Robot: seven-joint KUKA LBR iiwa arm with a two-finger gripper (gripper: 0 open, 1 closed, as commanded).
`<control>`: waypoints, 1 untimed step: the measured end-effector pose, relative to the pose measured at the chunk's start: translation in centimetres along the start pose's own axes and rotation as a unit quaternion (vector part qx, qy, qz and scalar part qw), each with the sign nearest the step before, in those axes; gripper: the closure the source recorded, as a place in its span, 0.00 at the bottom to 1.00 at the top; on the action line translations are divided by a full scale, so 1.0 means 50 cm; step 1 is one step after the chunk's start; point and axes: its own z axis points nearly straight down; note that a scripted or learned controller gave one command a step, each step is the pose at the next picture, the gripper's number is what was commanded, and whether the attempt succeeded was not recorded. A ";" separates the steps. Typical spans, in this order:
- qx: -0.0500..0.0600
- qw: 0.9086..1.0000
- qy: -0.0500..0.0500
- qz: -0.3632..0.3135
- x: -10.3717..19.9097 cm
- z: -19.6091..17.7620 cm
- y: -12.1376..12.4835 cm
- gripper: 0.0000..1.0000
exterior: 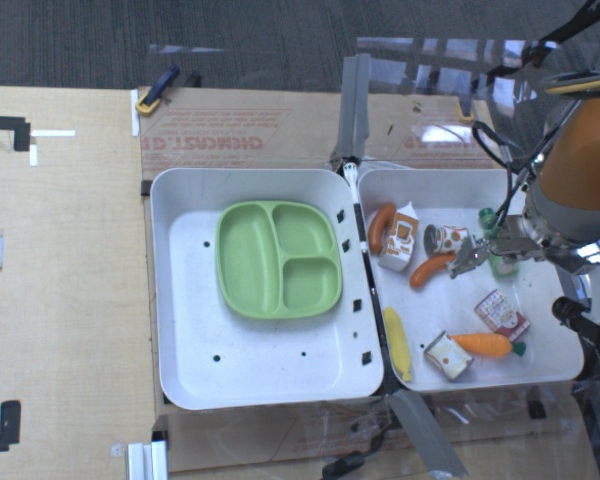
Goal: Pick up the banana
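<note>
Two shallow white bins sit side by side: the left bin [180,298] carries a light green three-compartment plastic plate [278,259]. Cardboard behind shows mirrored print, seemingly "CHEMCAST". Against the right bin's [550,368] left wall lies the yellow banana [397,343], untouched. Further right, the two-finger gripper [470,258] hangs near an orange sausage-shaped toy [432,269]; its fingers' spread cannot be made out.

Red print on cardboard sheet [280,128] behind bins, upside down, unreadable. Carton labels too small.
</note>
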 end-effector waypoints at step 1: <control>-0.002 0.999 0.000 0.037 0.034 -0.067 0.011 0.00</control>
